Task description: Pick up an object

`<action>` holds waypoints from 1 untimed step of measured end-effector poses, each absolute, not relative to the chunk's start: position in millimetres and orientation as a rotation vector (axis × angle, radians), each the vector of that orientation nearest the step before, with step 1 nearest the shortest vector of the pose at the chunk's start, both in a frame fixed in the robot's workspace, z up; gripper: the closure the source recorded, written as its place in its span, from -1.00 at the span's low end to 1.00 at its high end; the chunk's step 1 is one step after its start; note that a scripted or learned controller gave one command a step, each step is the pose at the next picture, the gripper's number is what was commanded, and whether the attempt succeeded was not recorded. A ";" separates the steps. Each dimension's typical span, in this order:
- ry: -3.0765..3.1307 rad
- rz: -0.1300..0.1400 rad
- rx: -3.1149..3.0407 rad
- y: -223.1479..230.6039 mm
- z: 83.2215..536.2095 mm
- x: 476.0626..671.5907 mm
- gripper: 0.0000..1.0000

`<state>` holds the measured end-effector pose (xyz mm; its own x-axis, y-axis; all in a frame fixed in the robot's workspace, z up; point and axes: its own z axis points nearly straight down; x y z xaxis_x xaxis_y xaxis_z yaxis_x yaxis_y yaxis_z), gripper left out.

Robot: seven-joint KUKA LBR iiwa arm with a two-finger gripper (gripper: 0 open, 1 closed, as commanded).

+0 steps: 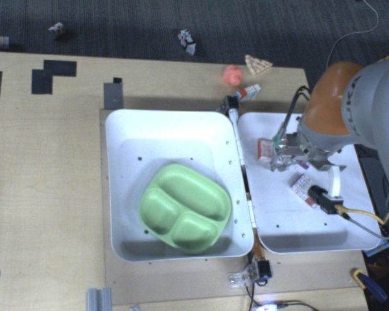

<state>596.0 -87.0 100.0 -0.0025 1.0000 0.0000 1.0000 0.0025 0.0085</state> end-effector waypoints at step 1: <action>2.218 0.007 2.214 -150.1 246.3 655.2 1.00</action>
